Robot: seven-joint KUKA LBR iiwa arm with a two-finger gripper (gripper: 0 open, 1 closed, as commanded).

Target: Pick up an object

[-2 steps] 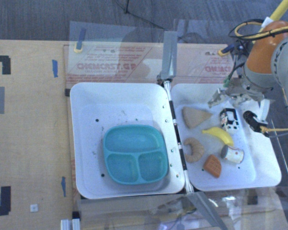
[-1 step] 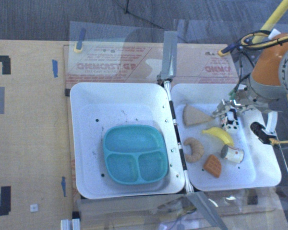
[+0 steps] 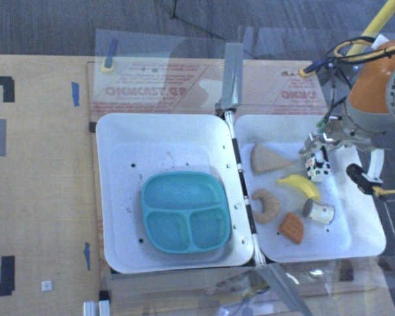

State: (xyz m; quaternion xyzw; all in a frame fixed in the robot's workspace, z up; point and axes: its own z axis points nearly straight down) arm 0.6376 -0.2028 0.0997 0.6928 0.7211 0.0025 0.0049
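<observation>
The right bin [image 3: 362,242] holds a tan wedge [image 3: 271,158], a yellow banana [image 3: 301,186], a brown curved pastry [image 3: 266,205], an orange ridged piece [image 3: 291,228] and a small grey and white cylinder [image 3: 318,212]. My gripper [image 3: 317,151] hangs over the bin's upper middle, just right of the wedge and above the banana. A small black and white object [image 3: 318,168] sits right under the gripper tip; whether it is held is hidden.
The left bin [image 3: 118,143] carries a teal divided plate [image 3: 184,211]. A grey divider [image 3: 232,78] stands between the bins at the back. The arm's orange band [image 3: 372,87] and cables [image 3: 365,176] overhang the right bin's right side.
</observation>
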